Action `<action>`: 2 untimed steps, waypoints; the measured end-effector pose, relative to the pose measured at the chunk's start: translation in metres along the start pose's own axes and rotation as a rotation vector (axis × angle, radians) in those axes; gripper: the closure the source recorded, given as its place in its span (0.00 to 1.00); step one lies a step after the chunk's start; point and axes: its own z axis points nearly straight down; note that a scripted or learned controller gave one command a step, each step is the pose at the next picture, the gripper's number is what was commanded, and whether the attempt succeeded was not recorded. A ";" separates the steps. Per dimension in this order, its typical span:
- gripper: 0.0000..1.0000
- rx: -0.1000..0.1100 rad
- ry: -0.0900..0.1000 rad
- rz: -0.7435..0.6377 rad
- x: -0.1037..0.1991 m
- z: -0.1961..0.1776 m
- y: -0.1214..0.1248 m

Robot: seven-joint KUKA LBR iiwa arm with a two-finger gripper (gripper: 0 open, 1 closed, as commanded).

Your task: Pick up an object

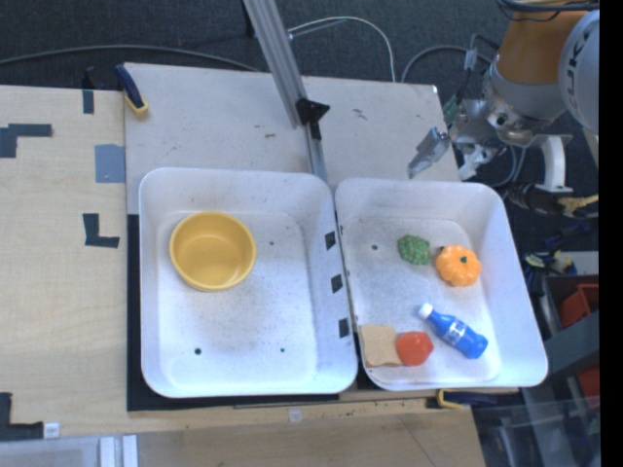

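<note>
The right bin (506, 261) holds a green lumpy item (414, 250), an orange pumpkin-like toy (458, 266), a blue bottle with a white cap (454, 331), a red piece (415, 347) and a tan slab (379, 344). A yellow bowl (212, 250) sits in the left bin (156, 300). My gripper (446, 158) hangs over the far rim of the right bin, above and behind the green item. Its fingers are spread open with nothing between them.
A slanted metal pole (277, 42) stands behind the bins, ending near where they meet. Cables (409, 66) lie on the dark floor behind. A blue-and-yellow clamp (130, 89) sits at the board's far left corner.
</note>
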 end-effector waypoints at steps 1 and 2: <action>0.00 0.000 0.000 0.000 0.000 0.000 0.000; 0.00 0.007 0.000 0.001 -0.003 0.064 -0.003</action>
